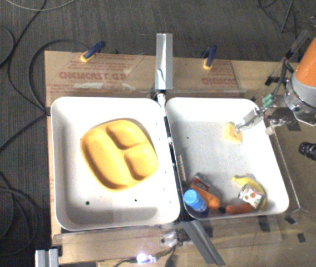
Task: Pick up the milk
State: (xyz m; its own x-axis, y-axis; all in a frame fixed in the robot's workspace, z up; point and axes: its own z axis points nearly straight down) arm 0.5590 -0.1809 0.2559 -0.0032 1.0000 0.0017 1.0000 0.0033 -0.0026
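Dark carpet strewn with black cables surrounds a cardboard-topped bench (108, 77) carrying two shallow white bins side by side.

Nearest the camera, along the front edge of the right bin (202, 113), lies a cluster of small things. A blue bottle (193, 200) stands at the front left corner with an orange carrot-like piece (209, 198) just beside it and a small brown packet (199, 181) behind them. A red sausage-shaped piece (238, 208) lies further right. The milk (252, 196), a small white carton with red and green marks, sits tilted in the front right corner, touching a yellow banana (245, 181) that curves just behind it.

Beyond that, the left bin (69, 166) holds a yellow divided plate (119, 153) near its middle.

Further back in the right bin, a yellow wedge (232, 132) rests on the floor of the bin. The gripper (242, 125) reaches in from the right at a slant, its tip right at the wedge; whether it is wide or narrow cannot be told from this angle. The milk lies well apart from the gripper, toward the front of the bin and slightly to its right, with the banana between them.

At the far edge, a blue and yellow clamp (93, 51) and a second clamp (208, 57) pin the cardboard, and a metal bar (164, 60) rises between the bins.
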